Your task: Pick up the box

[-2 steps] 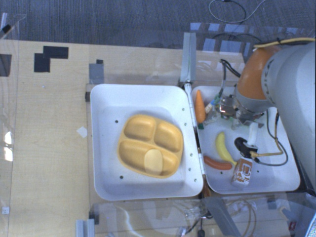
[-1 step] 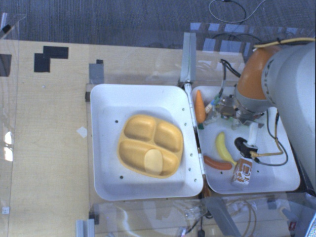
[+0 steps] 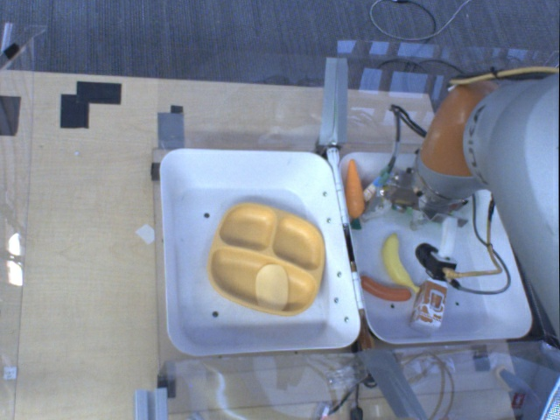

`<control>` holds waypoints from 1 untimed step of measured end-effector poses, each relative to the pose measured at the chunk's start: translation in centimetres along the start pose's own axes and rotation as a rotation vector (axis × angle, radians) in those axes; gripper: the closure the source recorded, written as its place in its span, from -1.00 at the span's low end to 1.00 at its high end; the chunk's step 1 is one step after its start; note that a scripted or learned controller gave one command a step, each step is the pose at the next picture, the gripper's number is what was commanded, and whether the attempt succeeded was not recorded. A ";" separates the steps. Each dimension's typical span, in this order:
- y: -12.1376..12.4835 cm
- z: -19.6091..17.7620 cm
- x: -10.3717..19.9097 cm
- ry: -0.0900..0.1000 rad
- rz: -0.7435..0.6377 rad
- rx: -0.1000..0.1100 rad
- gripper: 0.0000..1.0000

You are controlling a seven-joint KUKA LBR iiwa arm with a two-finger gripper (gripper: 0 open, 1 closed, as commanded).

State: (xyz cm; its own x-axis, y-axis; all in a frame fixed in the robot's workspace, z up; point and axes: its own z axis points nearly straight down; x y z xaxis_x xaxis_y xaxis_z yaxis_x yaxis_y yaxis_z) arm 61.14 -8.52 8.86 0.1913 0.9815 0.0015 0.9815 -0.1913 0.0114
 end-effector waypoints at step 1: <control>0.2 -1.3 0.2 0.003 -0.007 -0.006 1.00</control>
State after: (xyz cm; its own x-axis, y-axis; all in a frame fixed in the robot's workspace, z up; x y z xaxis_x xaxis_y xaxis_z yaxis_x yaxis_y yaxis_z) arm 61.38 -8.32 10.14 0.1846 0.9828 0.0043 0.9827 -0.1846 0.0172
